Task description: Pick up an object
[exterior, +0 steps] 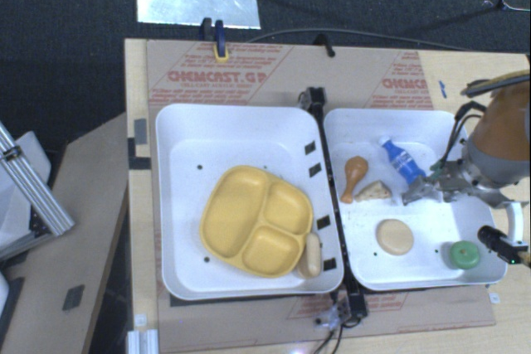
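Where gripper (412, 196) hangs, apparently nearest blue bottle (402, 161).

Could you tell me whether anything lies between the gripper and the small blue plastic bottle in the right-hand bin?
Nothing visible does. The gripper sits just below the small blue plastic bottle in the right white bin, right beside it. The pale wedge-shaped piece lies to the gripper's left, off that path.

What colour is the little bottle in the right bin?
Blue with a white label and cap; the small plastic bottle shows best in the camera view.
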Robot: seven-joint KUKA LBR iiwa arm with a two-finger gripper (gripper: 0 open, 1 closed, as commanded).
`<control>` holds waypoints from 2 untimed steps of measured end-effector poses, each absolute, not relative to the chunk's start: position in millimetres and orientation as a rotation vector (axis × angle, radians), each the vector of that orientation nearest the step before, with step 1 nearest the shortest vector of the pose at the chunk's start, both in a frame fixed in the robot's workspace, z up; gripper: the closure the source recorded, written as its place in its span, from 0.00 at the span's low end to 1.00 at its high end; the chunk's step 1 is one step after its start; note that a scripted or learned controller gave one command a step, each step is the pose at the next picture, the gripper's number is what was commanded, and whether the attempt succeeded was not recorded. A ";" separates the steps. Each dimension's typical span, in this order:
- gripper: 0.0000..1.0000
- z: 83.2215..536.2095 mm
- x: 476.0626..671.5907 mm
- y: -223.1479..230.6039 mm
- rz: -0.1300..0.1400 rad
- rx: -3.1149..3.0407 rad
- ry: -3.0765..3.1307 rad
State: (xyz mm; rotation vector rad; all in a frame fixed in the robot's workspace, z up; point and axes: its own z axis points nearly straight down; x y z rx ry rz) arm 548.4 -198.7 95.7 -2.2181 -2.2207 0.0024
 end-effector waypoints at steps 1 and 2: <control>1.00 110.0 550.6 -199.5 -0.002 -2.222 -2.227; 1.00 159.4 561.2 -202.5 -0.004 -2.221 -2.229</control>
